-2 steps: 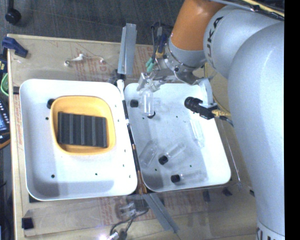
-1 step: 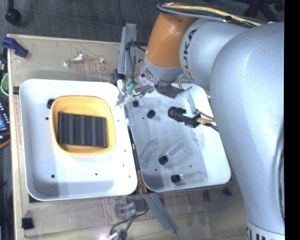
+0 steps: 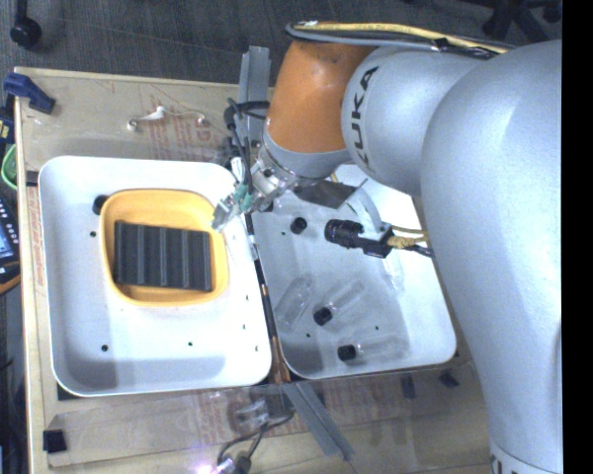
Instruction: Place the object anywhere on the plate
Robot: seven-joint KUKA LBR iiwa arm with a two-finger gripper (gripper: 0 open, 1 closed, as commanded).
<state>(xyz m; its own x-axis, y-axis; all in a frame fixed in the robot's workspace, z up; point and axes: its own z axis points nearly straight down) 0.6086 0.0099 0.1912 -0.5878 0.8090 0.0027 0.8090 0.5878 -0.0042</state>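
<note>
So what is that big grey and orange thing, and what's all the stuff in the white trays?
That big thing is a robot arm. It reaches in from the right, and one camera above the bench looks down on it at a slant. At the arm's end is its gripper, which sits over the right edge of a yellow plate. I cannot tell whether it is holding anything. The plate lies in the left white bin and has a dark ridged block on it. The right white bin holds some see-through plastic pieces with small dark parts, which are hard to make out. The robot's job is to put an object on the plate.
</note>
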